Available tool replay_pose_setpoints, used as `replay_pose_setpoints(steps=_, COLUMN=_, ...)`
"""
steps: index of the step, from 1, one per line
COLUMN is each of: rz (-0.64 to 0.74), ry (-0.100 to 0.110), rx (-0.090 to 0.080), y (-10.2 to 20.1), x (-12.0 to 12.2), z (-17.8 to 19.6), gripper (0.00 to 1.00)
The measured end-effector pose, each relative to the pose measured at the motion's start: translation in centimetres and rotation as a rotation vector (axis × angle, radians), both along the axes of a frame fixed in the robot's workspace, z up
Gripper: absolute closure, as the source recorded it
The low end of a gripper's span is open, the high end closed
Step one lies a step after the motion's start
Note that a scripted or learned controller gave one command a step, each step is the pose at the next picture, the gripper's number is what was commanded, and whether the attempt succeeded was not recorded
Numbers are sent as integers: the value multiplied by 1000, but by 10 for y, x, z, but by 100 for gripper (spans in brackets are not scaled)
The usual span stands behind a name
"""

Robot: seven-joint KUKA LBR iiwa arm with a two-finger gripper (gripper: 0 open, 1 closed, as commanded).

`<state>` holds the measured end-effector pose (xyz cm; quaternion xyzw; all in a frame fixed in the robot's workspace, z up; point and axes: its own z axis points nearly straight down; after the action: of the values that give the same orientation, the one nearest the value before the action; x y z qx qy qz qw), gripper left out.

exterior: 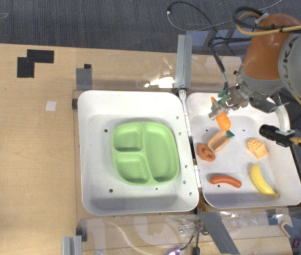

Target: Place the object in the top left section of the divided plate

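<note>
Green, the divided plate (146, 153) lies in the left bin (92, 142). At three o'clock from it, the right bin (288, 190) holds a carrot (223, 121), hot dog bun (217, 141), sausage (225, 180), banana (262, 180) and a yellow piece (257, 148). The gripper (220, 108) sits just at twelve o'clock of the carrot; the view cannot tell whether it grips the carrot.

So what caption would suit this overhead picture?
Robot arm poised over toy foods in the right bin, green divided plate waiting left.
</note>
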<state>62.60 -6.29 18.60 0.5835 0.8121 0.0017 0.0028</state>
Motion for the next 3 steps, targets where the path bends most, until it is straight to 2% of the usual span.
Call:
replay_pose_setpoints(steps=1, rz=25, ry=1, rx=1, y=84, x=44, z=0, gripper=100)
replay_pose_setpoints(steps=2, rz=179, ry=0, rx=-1, y=44, x=6, z=47, gripper=100)
replay_pose_setpoints(steps=3, rz=178, ry=2, rx=0, y=123, x=21, z=-1, gripper=100)
